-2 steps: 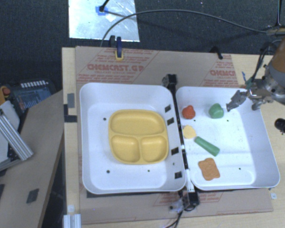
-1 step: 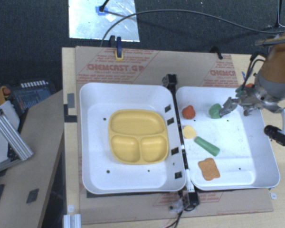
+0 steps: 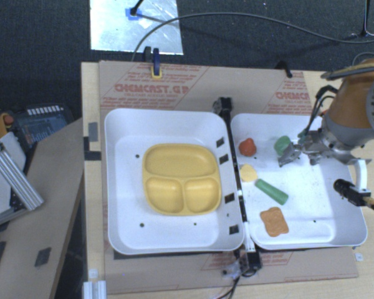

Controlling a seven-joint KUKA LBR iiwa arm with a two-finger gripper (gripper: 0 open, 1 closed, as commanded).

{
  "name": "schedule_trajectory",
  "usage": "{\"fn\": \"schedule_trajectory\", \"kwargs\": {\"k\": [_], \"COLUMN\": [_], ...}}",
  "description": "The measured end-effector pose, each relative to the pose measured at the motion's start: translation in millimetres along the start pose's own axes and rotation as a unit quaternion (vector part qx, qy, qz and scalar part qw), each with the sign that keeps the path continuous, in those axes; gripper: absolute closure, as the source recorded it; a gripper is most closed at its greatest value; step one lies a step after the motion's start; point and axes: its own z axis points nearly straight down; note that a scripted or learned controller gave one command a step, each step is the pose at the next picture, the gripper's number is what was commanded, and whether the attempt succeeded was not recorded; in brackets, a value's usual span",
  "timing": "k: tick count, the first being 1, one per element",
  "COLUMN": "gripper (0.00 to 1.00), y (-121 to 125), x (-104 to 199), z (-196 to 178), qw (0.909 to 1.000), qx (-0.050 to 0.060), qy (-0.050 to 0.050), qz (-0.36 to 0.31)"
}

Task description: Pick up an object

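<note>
- You have several candidates to pick from, all in the right bin: a small green piece, a red-orange piece, a pale yellow piece, a long green piece and a flat orange-brown piece.
- The small green piece lies near the bin's back wall, and the gripper hangs just to its right and a little toward you, its tip very close to the piece; you cannot tell from this view whether they touch.
- You cannot tell from this angle whether the gripper is open or closed, and nothing is seen clamped in it.
- The red-orange piece sits to the left of the small green one, close to the bin's left wall.
- The pale yellow piece lies below the red-orange one, and the long green piece lies slantwise just to its lower right.
- The flat orange-brown piece rests nearest the front edge, apart from the others.
- The arm comes in over the right bin's far right corner, its orange band above the grey wrist.
- In the left bin you see a yellow divided tray with three compartments, lying roughly in the middle.
- Both bins rest side by side on a brown board printed with red lettering.
</note>
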Motion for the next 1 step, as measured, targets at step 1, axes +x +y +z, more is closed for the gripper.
{"fn": "schedule_trajectory", "kwargs": {"k": [1], "gripper": [1.0], "y": [1.7], "x": [-0.7], "z": [-13.7], "qw": [1.0], "qx": [-0.003], "qy": [-0.001], "qz": [0.0]}}
